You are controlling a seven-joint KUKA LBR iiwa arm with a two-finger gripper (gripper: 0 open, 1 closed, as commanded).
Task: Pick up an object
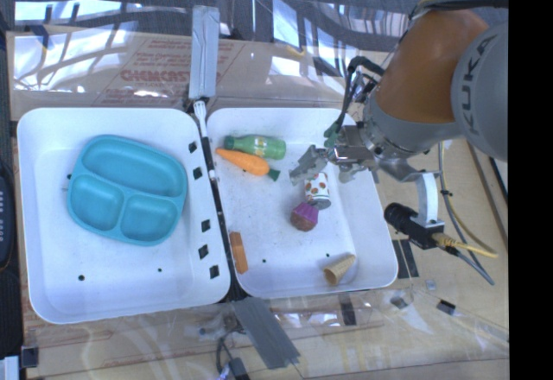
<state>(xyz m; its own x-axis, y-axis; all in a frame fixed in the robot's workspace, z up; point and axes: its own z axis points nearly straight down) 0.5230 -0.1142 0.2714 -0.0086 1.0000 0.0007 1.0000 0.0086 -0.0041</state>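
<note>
Left bin (52, 266): a blue divided plate (127, 188). Right bin (268, 279): orange stick (238, 252) at left wall, green bottle (256, 145), carrot (244, 162) just below it, spotted cup (318, 188), purple piece (304, 216), cone (340, 267) near front. Gripper (313, 164) sits over the cup, fingers spread, nothing between them.

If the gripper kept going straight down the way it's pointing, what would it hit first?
Probably the small spotted cup, which lies just under the gripper in the right bin; depth is hard to judge from above.
</note>
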